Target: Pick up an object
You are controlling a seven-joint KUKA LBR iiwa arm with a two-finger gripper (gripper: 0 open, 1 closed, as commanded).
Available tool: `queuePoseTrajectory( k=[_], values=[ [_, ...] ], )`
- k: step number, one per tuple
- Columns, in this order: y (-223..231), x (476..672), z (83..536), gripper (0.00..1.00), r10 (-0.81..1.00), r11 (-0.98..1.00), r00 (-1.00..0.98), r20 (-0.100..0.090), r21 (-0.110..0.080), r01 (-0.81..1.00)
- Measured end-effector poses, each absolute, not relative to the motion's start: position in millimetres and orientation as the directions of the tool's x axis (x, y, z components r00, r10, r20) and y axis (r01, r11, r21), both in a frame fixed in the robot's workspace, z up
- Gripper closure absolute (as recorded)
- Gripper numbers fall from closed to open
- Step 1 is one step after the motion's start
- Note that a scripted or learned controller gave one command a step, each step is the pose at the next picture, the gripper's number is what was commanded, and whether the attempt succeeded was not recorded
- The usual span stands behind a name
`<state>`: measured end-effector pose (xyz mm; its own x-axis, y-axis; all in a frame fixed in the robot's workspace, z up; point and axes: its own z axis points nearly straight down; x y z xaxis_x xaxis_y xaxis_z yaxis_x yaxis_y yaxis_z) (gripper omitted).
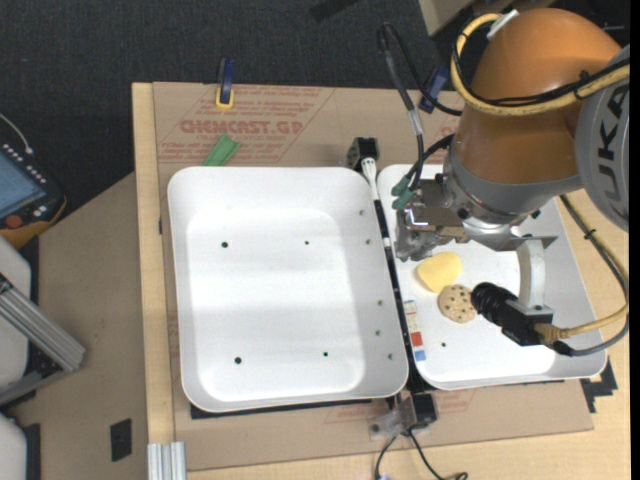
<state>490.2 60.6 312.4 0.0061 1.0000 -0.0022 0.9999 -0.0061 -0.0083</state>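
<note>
In the right bin (480, 363) lie a pale yellow lump (439, 269) and, just below it, a round tan cookie-like piece with dark specks (456, 303). My gripper (412, 236) hangs low over the bin's left side, close to the divide between the two bins. It is just up and left of the yellow lump. The big orange wrist (525, 88) covers the far part of the right bin. I see nothing between the gripper's tips.
The left bin (200, 208) sits beside the right one on a cardboard sheet. A small red and blue card (415, 339) lies by the right bin's left rim. A green strip (221, 150) and a clamp (226, 90) rest on the cardboard at the back.
</note>
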Motion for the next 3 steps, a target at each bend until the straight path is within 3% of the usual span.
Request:
queuePoseTrajectory(
  k=[1, 2, 3],
  values=[
    [114.6, 500.1, 373.2, 1.0, 1.0, 0.006, -0.006, 0.003, 0.008, 1.0],
    [30.1, 477.0, 280.2, 1.0, 1.0, -0.01, 0.01, -0.003, -0.012, 1.0],
    [-28.6, 478.6, 261.0, 1.0, 1.0, -0.007, 0.007, -0.001, -0.005, 1.0]
  ],
)
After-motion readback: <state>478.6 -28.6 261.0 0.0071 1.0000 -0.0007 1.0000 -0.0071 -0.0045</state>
